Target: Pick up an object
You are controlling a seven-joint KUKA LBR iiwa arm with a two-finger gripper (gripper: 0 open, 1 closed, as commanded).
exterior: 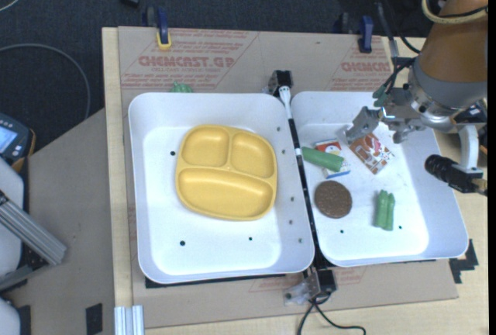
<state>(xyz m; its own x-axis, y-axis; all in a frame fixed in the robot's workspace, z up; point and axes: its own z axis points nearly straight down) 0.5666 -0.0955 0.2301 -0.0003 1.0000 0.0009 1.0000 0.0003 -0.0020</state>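
Arm [453,39]: comes in from the right, grey with that orange band, hanging over the top of the right bin.

Gripper [381,124]: sits low over the upper middle of the right bin, right on top of the packet. Two grey fingers [361,124] look spread, one to the left of the packet and one up and to the right. Honestly can't tell if it's released or clenched on anything, the angle is bad.

Packet [372,153]: small crinkly thing, red and white print, kinda clear wrapper, lying tilted in the upper middle of the right bin. It's just under the gripper; can't say whether they touch.

Green piece [324,158]: long green thing lying slantwise near the divider, resting over a small white card [329,147] with a red bit on it.

Disc [334,199]: round, dark brown, flat, just below the green piece.

Green block [384,210]: short, bright green, stands apart near the lower right of the bin.

Right bin [434,240]: white, shallow, holds all the small stuff.

Left bin [151,194]: white, holds a yellow tray [226,170] with three compartments, sitting about in the middle.
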